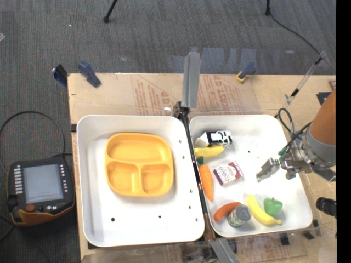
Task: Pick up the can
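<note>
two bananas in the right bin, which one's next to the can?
The larger yellow banana near the bin's front edge. It lies just right of the grey round can, by the green pepper. The smaller banana lies farther back, beside the black-and-white toy.

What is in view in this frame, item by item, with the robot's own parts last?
bins: 2, white, side by side on the bench
tray: 1, yellow, three compartments, left bin
can: 1, grey-green, near edge of right bin
bananas: 2, yellow, right bin
carrot: 1, orange, right bin by the divider
chilli: 1, red-orange, touching the can
green pepper: 1, right bin
small box: 1, white and red, right bin
pendant: 1, orange-grey, floor at left
gripper: 1, grey, over right bin
</note>
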{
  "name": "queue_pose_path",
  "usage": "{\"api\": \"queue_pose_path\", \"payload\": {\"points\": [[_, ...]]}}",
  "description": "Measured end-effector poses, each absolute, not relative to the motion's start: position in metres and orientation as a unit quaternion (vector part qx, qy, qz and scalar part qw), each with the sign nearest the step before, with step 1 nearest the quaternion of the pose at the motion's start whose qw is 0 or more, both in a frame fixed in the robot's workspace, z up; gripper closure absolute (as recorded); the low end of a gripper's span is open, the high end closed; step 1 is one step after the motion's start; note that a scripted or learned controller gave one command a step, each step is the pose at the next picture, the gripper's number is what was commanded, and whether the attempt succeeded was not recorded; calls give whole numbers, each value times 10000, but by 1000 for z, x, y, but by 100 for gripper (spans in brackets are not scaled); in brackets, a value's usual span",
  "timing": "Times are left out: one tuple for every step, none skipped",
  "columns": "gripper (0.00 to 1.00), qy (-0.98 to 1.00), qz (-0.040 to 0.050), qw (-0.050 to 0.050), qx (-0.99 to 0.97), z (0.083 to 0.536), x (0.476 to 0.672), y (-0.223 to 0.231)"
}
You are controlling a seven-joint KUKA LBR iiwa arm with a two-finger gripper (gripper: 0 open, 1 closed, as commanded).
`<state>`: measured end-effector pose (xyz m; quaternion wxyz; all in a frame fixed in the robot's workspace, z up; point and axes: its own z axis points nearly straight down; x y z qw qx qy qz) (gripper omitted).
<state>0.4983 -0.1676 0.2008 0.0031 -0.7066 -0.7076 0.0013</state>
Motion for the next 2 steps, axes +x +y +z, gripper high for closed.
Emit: {"api": "queue_pose_path", "payload": {"points": [[0,-6843,15,37,-7291,164,527,-129],[0,-6492,11,27,-7606,85,530,-177]]}}
